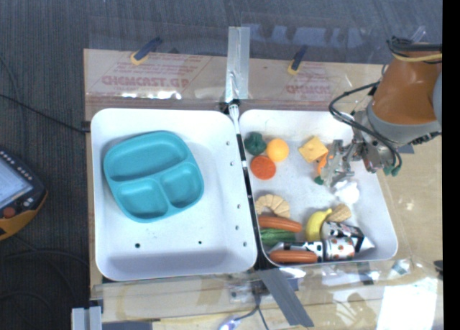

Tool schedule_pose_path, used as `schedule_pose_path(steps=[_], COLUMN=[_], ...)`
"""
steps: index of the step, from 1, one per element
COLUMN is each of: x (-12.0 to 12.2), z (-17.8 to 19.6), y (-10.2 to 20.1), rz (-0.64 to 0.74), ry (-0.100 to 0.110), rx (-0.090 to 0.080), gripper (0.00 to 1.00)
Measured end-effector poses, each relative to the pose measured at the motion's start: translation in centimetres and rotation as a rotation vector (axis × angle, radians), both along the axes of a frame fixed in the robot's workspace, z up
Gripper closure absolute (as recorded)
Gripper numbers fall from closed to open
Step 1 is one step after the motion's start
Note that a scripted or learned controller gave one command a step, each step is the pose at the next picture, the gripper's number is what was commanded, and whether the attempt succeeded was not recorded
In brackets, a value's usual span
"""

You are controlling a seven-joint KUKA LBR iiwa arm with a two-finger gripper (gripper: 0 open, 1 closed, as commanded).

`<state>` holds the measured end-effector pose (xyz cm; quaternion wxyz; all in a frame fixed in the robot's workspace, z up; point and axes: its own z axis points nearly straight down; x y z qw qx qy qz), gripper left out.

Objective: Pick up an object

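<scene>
The right bin holds several toy foods. Among them are a yellow cheese wedge, an orange fruit, a red tomato, a dark green piece, a croissant and a banana. My gripper is low over the bin's right half. It sits just right of a small orange piece and just above a white lump. Nothing is visibly held in it.
A teal divided plate lies in the left bin. Along the right bin's front lie a carrot, a green vegetable, a red sausage and a black-and-white toy. The arm's orange band hangs over the bin's right rim.
</scene>
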<state>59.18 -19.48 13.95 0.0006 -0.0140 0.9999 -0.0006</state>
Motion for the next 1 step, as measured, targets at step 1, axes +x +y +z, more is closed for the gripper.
schedule_pose_path(steps=[1], x=[0.01], z=[0.01], y=[0.01], rz=[0.0], ry=[0.0], rx=[0.0], gripper=[0.0])
